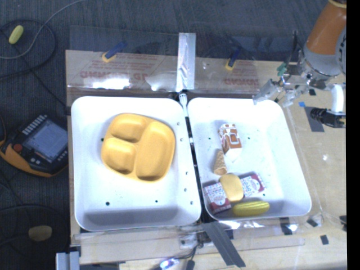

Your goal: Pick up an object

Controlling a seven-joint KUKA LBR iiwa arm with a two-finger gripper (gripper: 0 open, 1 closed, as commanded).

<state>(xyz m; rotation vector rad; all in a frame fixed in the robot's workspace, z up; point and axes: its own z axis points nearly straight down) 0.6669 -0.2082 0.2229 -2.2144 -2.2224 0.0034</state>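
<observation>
Over the far right corner of the right bin, your gripper hangs just outside the rim, with nothing between its fingers; how far the jaws are parted you cannot tell from this slant. You have not yet committed to a target, and judging by that parked position the arm is kept clear so the camera sees both bins. Your candidates crowd the right bin's near half: a small red-and-white packet near the centre, a cone-shaped pastry just below it, a yellow block lying on a dark red wrapper, and a yellow-green pickle against the near wall. A yellow divided tray sits upside down in the left bin, too broad to grasp easily.
</observation>
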